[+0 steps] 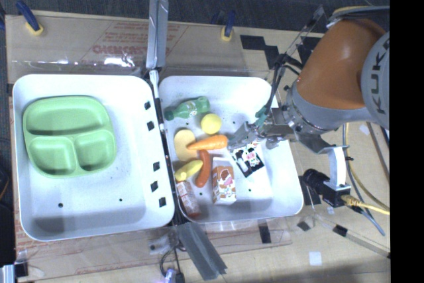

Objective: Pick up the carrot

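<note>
Left bin (pixel 40 209) holds just a green divided tray (pixel 69 134), lying flat toward its far-left side, well apart from the clutter. Probably a drop-off spot, though the task only asks for a lift.

Right bin (pixel 281 199) has everything crowded against its left wall. Far to near: green bottle (pixel 187 107) on its side, yellow lemon (pixel 211 123), carrot (pixel 209 142), a reddish sausage-like piece (pixel 203 168), banana (pixel 188 170), small carton (pixel 224 183).

Carrot lies flat, long axis left-right, roughly mid-bin, just near of the lemon and resting across the far end of the sausage piece. Tight neighbours mean little room on either side of it.

Black-and-white printed carton (pixel 249 157) sits just right of the carrot's tip.

Pincer (pixel 255 131) hangs just right of the carrot, above that carton. Cannot tell whether it's spread or pressed together. Nothing visibly pinched.
</note>
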Tool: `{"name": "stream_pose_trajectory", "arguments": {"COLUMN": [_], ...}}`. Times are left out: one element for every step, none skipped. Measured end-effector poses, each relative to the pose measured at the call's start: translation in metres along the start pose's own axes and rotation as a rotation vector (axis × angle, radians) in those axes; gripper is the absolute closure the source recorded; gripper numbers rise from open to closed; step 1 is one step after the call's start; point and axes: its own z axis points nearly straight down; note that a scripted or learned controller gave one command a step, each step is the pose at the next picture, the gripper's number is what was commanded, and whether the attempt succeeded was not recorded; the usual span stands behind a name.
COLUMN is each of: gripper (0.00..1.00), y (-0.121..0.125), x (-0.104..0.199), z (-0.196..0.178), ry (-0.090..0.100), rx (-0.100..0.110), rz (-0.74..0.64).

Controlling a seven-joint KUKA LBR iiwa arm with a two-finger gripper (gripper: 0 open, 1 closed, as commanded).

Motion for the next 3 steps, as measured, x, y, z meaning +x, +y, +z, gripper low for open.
{"name": "stream_pose_trajectory", "arguments": {"gripper": [0.0, 0.0, 0.0], "y": [0.058, 0.058, 0.062], "x": [0.11, 0.11, 0.072], "z": [0.076, 0.076, 0.085], "ry": [-0.001, -0.001, 0.0], "rx": [0.001, 0.001, 0.001], "rz": [-0.376, -0.375, -0.59]}}
